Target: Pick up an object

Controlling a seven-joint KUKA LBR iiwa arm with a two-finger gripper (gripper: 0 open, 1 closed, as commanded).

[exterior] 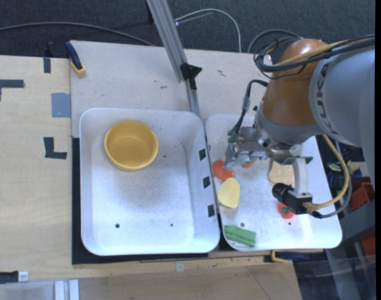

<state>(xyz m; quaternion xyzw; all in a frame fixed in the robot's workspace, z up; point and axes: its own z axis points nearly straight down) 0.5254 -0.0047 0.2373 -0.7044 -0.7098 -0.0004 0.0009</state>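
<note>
A yellow bowl is seen upright at the far left of the left bin, while a red piece, a pale yellow piece and a green piece are found along the left side of the right bin.

The scene is seen through a single fixed camera, mounted above the bench and aimed downward at a slant. Both white bins are taken in together: the left bin lies near the middle of the frame, the right bin toward the right side. The arm is seen entering from the right, its bulk covering part of the right bin. A dark floor is caught along the top edge. The bins are viewed from fairly near, so small items inside are made out.
</note>
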